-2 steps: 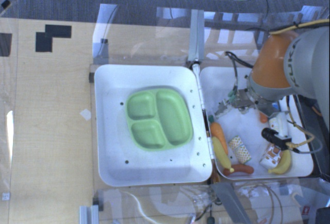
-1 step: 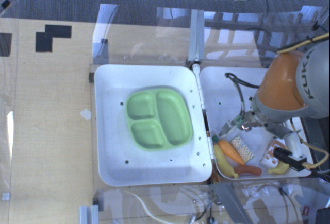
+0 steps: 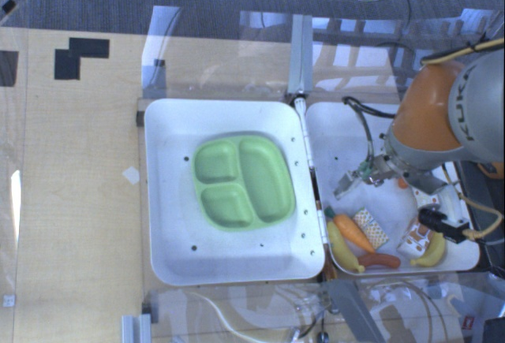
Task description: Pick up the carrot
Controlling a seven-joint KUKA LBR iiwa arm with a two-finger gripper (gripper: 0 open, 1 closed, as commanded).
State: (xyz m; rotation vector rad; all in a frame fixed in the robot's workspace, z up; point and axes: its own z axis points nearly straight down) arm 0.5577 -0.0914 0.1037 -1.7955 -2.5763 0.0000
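The orange carrot [image 3: 353, 231] lies slantwise in the near left part of the right bin [image 3: 331, 136], between a yellow banana [image 3: 341, 247] and a patterned cracker-like piece [image 3: 371, 227]. My gripper [image 3: 357, 178] hangs over the middle of the same bin, above and slightly beyond the carrot and apart from it. Nothing shows in it. The arm's orange band [image 3: 426, 113] and grey body cover the bin's right side.
A red sausage [image 3: 380, 261], a second banana [image 3: 431, 251] and a small printed box [image 3: 416, 238] crowd the right bin's near edge. The left bin [image 3: 170, 176] holds a green divided plate [image 3: 241, 180]. A metal divider [image 3: 309, 176] separates the bins.
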